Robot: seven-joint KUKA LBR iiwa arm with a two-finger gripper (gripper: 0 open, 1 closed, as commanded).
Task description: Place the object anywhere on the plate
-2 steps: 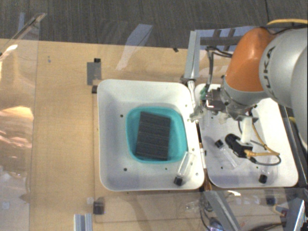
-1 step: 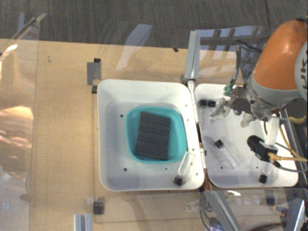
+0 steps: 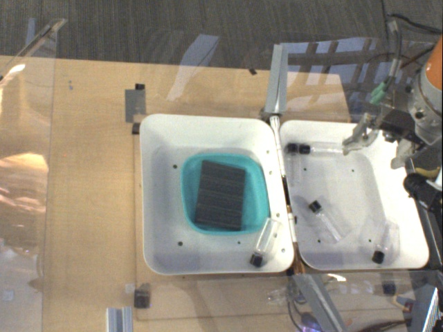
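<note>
A teal plate (image 3: 257,194) lies in the left bin (image 3: 159,185). Flat on the plate rests a dark grey ribbed block (image 3: 221,195), near the plate's middle. My gripper (image 3: 379,148) hangs over the far right part of the right bin (image 3: 346,192), well away from the plate. Its two pale fingers (image 3: 359,137) stand apart and open, and nothing is between them.
A clear tube with a black cap (image 3: 263,244) lies in the left bin's near right corner, just off the plate. The right bin holds three more capped clear tubes, at the far left (image 3: 315,147), the middle (image 3: 323,216) and the near right (image 3: 384,244).
</note>
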